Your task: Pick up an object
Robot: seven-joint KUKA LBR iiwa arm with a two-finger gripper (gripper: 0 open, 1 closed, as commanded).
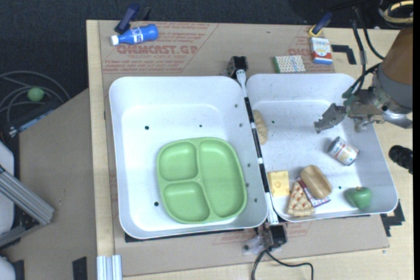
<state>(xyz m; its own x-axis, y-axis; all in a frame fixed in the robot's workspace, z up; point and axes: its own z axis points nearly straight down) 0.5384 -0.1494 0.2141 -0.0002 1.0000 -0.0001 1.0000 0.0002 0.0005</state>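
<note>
Robot gripper (330,119) hovers over the right bin (289,92), above a small can (343,151)

The can lies on its side just below the gripper; it looks light, rigid and smooth, likely to roll, best pinched across its body. The grey arm (394,85) reaches in from beyond the bin's right wall, tilted down; the fingers look slightly spread, holding nothing

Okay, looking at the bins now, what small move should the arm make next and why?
Probably lower the pincer toward the small can. The pincer hovers over the right bin with nothing between its fingers, and the can lies just below it, apart from the other items.
</note>
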